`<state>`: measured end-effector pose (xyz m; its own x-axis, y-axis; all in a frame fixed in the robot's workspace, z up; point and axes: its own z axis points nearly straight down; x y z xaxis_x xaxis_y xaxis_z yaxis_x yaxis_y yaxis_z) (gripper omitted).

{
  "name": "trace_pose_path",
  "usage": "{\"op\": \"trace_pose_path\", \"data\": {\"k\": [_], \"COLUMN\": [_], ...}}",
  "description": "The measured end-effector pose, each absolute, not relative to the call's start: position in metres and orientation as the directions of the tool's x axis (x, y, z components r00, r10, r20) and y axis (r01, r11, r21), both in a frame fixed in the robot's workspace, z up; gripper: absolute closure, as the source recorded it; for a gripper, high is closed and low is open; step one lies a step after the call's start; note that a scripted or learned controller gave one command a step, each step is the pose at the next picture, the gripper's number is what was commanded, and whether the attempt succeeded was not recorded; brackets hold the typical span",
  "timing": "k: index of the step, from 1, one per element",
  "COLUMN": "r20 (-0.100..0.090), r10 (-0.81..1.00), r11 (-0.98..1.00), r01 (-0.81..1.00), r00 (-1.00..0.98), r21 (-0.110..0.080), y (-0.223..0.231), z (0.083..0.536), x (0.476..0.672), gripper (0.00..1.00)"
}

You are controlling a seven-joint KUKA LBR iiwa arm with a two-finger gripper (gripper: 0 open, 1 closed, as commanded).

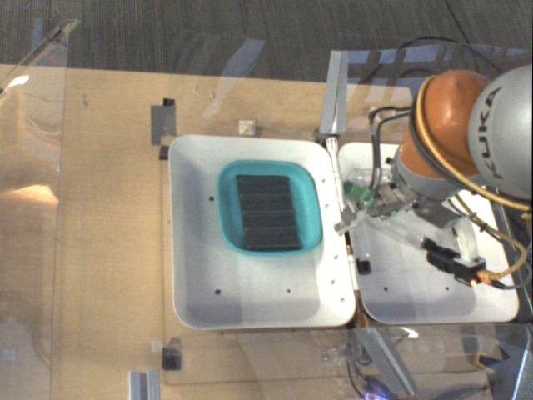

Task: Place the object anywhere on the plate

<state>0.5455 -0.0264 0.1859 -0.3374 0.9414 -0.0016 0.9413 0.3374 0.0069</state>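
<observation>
Object (360, 192), small, clear w/ green, sits in right bin (433, 307), far-left corner, just right of plate (310, 202). Plate: teal, dark ribbed insert, in left bin (200, 290). Gripper (379, 202) right beside object; can't tell grip state, wrist blocks it. Risks: pinching air, dropping object on divider wall en route to plate, clipping rim.

Grey arm (500, 132) reaching in from the right, orange band (441, 115) above wrist, gripper (366, 202) pointed left

plate (310, 215): glossy teal plastic | bench (92, 248): matt wood
</observation>
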Motion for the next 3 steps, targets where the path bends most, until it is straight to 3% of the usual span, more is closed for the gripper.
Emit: {"op": "trace_pose_path", "data": {"k": [3], "r20": [-0.002], "r10": [0.941], "r11": [0.337], "r01": [0.941], "r00": [-0.337], "r21": [0.007], "y": [-0.0264], "z": [0.1859], "x": [0.5455], "gripper": [0.00]}}
